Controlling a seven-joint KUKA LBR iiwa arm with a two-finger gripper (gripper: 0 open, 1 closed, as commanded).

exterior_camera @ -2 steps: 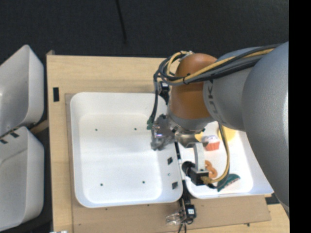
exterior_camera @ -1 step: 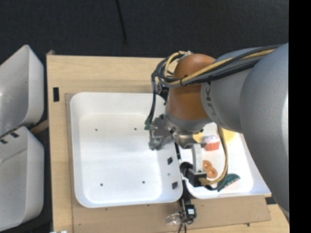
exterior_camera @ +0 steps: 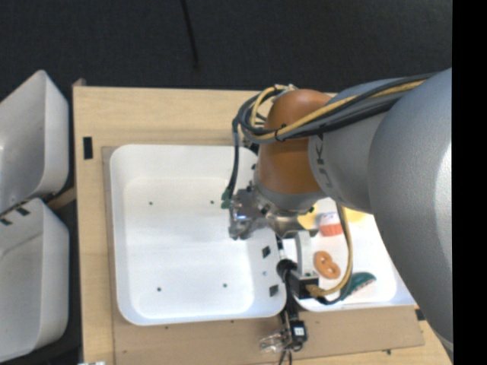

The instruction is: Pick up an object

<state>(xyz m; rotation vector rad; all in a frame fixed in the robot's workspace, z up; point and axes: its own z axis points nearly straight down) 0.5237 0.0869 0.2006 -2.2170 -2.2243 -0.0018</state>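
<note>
Near edge first: my cable bundle [exterior_camera: 288, 333] hangs over the bench [exterior_camera: 190, 341] front, below the bins.

My gripper [exterior_camera: 245, 220] sits low over the wall between the two bins, at the right edge of the left bin [exterior_camera: 183, 234]. Can't tell how far the jaws are open: wrist and orange band [exterior_camera: 289, 147] block the view from above. Nothing visibly held between them.

Objects are all in the right bin [exterior_camera: 380, 291], right of the jaws and nearer the camera:
- green object [exterior_camera: 359, 281], lowest in view, partly under a yellow cable [exterior_camera: 347, 261]. Long axis looks roughly left-right, tip toward the right. Well clear of the jaws.
- orange ring-shaped piece [exterior_camera: 326, 263], just up-left of the green one. Slightly elongated along a diagonal; no clear pointing direction.
- small red-and-white item [exterior_camera: 329, 223], level with the jaws, off to their right, partly hidden by my wrist. Orientation unclear.
- yellow patch [exterior_camera: 306, 220] beside it, mostly covered.

None of these touch the jaws.

Far side: bench top, dark floor beyond.
</note>
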